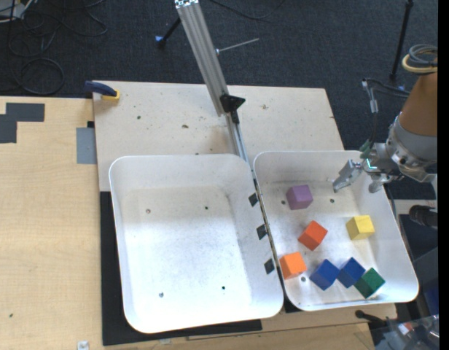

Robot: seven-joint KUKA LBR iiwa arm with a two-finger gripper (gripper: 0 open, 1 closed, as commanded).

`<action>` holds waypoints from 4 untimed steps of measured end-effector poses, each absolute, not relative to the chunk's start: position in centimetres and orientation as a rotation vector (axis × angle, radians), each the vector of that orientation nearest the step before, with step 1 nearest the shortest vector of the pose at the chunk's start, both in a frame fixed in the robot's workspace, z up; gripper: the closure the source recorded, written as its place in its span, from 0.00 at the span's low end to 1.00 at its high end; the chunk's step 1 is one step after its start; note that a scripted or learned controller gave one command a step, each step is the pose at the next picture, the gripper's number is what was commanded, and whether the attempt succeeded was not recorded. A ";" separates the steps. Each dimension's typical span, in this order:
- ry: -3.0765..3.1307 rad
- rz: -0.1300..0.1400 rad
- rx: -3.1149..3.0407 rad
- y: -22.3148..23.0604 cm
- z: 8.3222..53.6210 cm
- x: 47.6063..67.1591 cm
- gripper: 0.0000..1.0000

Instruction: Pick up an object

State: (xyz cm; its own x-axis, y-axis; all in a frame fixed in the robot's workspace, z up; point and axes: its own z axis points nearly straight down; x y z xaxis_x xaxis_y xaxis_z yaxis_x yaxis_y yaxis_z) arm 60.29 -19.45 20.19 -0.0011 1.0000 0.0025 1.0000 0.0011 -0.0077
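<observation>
Dark carpet with loose cables surrounds the bench (283, 115), a pale speckled board that carries two shallow white bins side by side, with a slanted aluminium post (208, 57) rising behind the seam between them. Left bin (130, 195): nothing in it but faint specks. Right bin (399, 246): all the blocks. Count, by colour: one purple cube (299, 196), one yellow cube (361, 227), two orange cubes, one mid-bin (313, 235) and one against the left wall (292, 265), two blue cubes touching each other (326, 274) (350, 271), and one green cube (370, 281) just beside the blue pair at the front right corner. Seven blocks in all. Arm enters from the right; gripper (360, 174) hangs over the rear right part of the right bin, its two fingers spread apart with bare bin floor showing between them, nothing held. Nearest candidates look to be the purple cube and the yellow cube, both apart from the fingers. Status, as I judge it: pick not yet made, no block lifted, every cube resting on the bin floor. Remaining: choose a block, descend over it, close, lift clear.
</observation>
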 end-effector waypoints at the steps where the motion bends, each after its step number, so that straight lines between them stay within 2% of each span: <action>1: -2.223 0.003 -2.215 -19.4 20.4 60.4 0.00; 2: -2.216 0.007 -2.215 -19.2 14.0 59.9 0.00; 3: -2.220 0.000 -2.221 -19.1 9.0 59.9 0.00; 4: -2.217 0.001 -2.223 -19.2 10.1 59.9 1.00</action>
State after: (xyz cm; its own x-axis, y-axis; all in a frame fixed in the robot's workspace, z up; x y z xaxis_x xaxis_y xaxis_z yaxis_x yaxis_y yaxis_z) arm 59.90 -19.21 10.09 0.0029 1.0000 0.0009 1.0000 -0.0029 -0.0018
